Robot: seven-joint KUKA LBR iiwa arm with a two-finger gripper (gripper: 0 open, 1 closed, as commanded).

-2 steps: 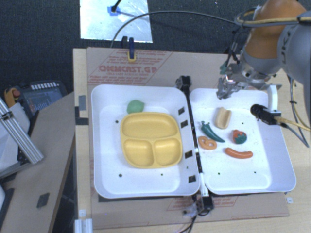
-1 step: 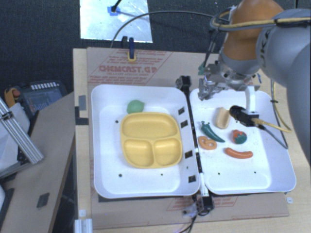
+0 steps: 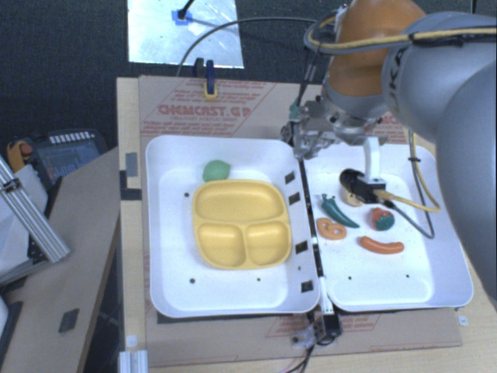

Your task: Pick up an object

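Note:
The right bin (image 3: pixel 404 286) holds a green chili pepper (image 3: pixel 339 211), an orange slice (image 3: pixel 331 229), a red and green round fruit (image 3: pixel 381 219) and a red sausage-shaped piece (image 3: pixel 381 245). They lie close together in the bin's middle. My gripper (image 3: pixel 304 148) hangs over the far end of the divider between the two bins, up and left of these pieces. Nothing shows in its grasp.
The left bin (image 3: pixel 167 208) carries a yellow three-compartment plate (image 3: pixel 237 224), with a green rounded lump (image 3: pixel 217 170) just behind it. The arm's grey body and orange band cover the upper right. A blue and yellow clamp (image 3: pixel 208 76) stands behind the bins.

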